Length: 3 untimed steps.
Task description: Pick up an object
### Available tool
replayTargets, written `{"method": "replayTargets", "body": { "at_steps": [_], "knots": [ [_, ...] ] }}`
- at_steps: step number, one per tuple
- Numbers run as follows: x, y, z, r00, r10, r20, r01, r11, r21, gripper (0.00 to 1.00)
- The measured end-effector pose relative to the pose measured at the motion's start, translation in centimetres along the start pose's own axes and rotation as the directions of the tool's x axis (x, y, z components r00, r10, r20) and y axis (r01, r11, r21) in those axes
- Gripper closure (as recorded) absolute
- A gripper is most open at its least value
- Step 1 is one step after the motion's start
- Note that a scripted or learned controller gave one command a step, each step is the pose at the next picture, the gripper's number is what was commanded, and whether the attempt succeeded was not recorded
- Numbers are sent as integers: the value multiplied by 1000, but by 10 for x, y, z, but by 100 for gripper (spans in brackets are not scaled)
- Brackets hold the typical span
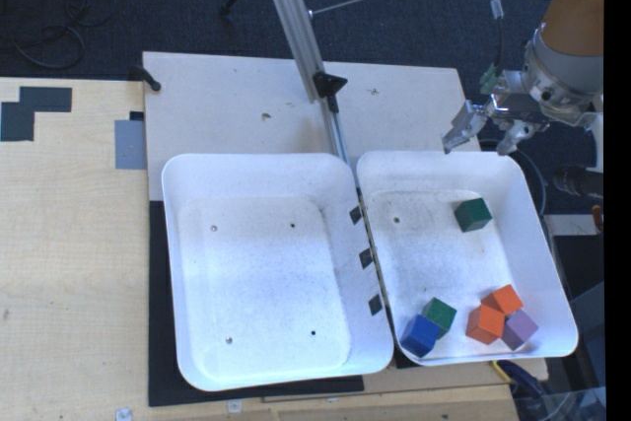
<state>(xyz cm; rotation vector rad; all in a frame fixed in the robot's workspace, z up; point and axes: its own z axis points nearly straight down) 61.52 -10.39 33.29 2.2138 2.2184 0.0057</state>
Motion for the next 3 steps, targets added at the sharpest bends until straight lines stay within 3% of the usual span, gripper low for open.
{"method": "replayTargets", "body": {
  "at_steps": [1,2,3],
  "knots": [
    [2,-2,5,1000,-2,-2,2,1000,10,0],
    [-11,17,51,1000,2,-3,-2,1000,15,0],
    [-71,9,116,1000,7,-2,-7,1000,17,0]
  ]
}}
